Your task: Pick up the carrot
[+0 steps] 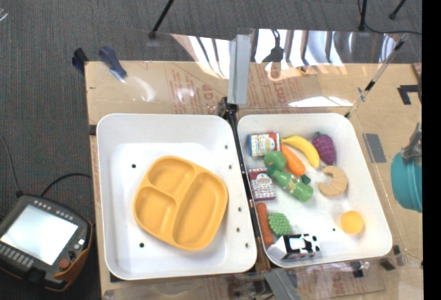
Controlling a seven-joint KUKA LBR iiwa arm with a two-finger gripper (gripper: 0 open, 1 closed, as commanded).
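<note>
The carrot (293, 160) is a short orange piece lying at a slant in the right bin (365, 223), near its back middle. It sits between a yellow banana (303, 149) and a green vegetable (274, 159), and its lower end touches a green bottle (294, 187). A longer red-orange stick (263, 222) lies along the same bin's left wall, beside a bumpy green piece (279, 224).
The right bin also holds a small can (262, 143), a purple fruit (324, 148), a tan ring-shaped piece (333, 182), an orange ball (352, 222), a small red box (262, 185) and a black-and-white toy (301, 245). A yellow divided plate (180, 203) lies in the left bin (117, 140). A teal object (408, 183) stands at the right edge.
</note>
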